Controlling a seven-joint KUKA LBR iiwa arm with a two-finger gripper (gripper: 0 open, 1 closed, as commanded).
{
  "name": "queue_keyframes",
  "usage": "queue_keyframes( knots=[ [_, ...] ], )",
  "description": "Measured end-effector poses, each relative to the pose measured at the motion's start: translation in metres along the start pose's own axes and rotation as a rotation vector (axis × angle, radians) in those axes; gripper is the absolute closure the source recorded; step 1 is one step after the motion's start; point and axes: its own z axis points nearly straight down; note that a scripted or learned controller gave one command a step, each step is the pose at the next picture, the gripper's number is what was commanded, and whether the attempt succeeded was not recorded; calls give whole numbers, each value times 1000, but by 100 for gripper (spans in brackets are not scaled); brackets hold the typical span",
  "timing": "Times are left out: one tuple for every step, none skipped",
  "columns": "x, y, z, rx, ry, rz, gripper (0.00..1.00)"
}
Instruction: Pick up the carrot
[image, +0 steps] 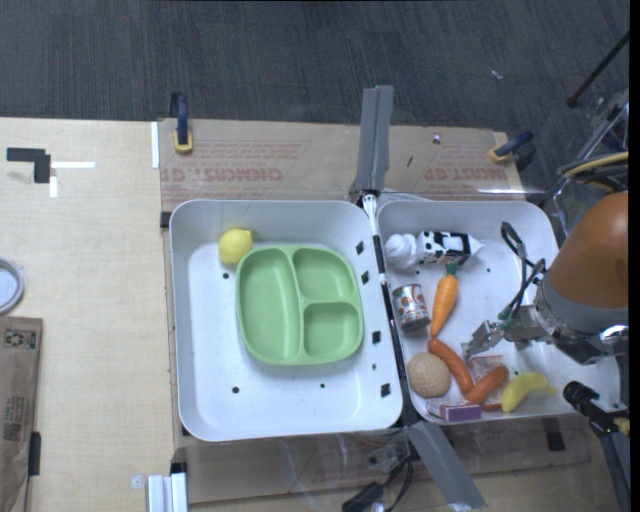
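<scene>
Your gripper (487, 340) is hanging over the right bin (530, 215), toward its lower right part, and it's got nothing between its fingers as far as you can see. How wide it's open, honestly you can't tell from this angle, the metal bits blur together.

The carrot (445, 300) you're after sits up and to the left of the gripper, a short way off and not touching it, lying nearly upright with its green top pointing toward the far edge. Just left of the carrot is a small can (410, 306). Beyond the carrot, further from the gripper, there's a black and white cow toy (445, 244) and a white lump (401, 248) beside it.

Right below the gripper you've got two orange sausage-looking pieces (452, 364), a round tan ball (429, 375), a banana (522, 390) and a little purple block (460, 410).

Way off to the gripper's left, the other bin (190, 330) holds a green divided plate (299, 303) and a lemon (235, 244).
</scene>
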Motion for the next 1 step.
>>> queue_keyframes(
  knots=[
    [38,-7,0,0,0,-14,0]
  ],
)
